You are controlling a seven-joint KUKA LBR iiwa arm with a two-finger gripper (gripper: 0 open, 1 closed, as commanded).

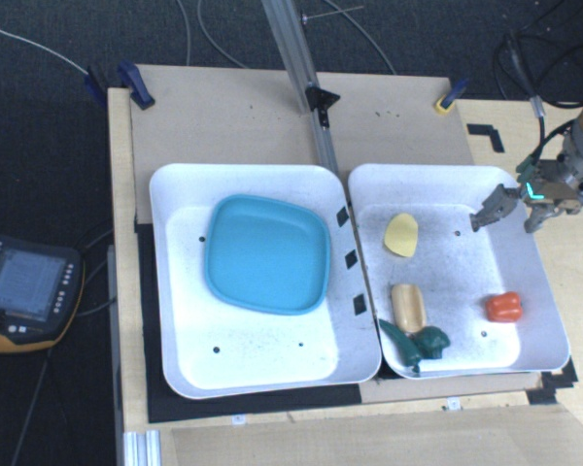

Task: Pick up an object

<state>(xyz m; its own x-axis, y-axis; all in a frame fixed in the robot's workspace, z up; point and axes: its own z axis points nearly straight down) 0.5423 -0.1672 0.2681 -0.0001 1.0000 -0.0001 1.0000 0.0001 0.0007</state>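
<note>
The grey two-finger gripper (513,214) hangs with fingers spread, grasping nothing, at three o'clock over the shallow white right bin (437,180). Small orange-red pepper-shaped object (503,307) lies at five o'clock of it.

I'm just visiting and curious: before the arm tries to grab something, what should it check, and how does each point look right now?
1. Gripper open: ok, fingers spread.
2. Gripper holding nothing: ok.
3. Objects in right bin: ok; yellow piece, tan block, red piece, green toy.
4. Red piece stands apart: ok.
5. Tan block free: not ok, green toy touches it.
6. Gripper above a target: not ok, it's at the bin's far-right rim.
</note>
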